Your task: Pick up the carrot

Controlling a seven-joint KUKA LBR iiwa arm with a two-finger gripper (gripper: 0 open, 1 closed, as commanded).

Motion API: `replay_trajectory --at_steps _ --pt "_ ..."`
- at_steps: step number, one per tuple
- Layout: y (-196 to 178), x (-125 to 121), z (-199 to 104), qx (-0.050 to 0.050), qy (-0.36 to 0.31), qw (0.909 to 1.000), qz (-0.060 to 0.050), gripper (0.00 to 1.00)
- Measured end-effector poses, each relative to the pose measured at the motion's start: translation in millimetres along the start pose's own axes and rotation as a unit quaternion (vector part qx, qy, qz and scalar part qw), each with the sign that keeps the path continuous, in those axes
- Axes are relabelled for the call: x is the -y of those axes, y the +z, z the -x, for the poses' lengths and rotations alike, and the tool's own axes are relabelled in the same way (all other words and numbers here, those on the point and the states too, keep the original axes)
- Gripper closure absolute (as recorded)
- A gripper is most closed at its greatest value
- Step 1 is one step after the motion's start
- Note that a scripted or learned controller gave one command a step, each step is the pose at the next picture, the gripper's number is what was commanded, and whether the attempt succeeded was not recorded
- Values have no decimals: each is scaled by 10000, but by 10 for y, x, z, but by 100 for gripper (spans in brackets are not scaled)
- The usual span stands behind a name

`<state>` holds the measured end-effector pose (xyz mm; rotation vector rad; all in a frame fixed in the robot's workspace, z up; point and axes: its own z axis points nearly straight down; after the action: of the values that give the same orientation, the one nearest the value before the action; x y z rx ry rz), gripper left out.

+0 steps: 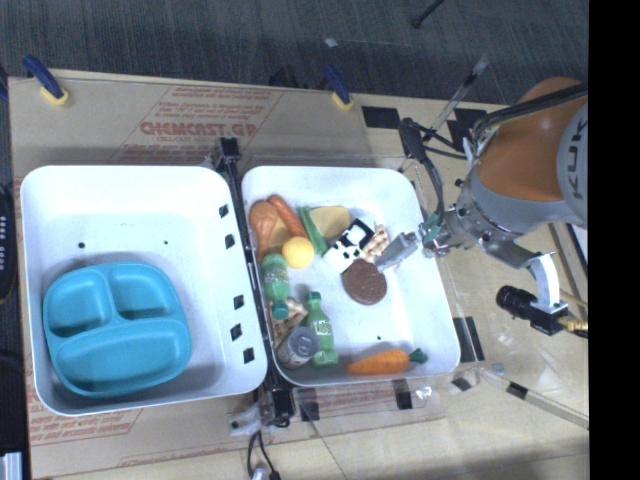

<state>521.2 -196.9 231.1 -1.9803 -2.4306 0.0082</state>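
Nearest you, the carrot (381, 362) lies along the right bin's (430, 298) near wall, right of a green bottle (318, 325). Farther back, the gripper (392, 252) hovers above a brown disc (364, 284); its grip state you cannot tell.

Gripper (392, 251) hangs low, arm (520, 183) apparently bent.

Carrot (380, 362) in right bin (425, 288)
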Motion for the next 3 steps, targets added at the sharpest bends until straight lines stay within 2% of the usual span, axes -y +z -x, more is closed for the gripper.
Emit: replay_trajectory --at_steps 1,2,3 --pt "605 470 50 -2 -399 9992 -1 0" --pt "1403 443 37 2 -1467 9892 22 0" --pt "1398 412 -88 -4 -3307 9438 11 0"
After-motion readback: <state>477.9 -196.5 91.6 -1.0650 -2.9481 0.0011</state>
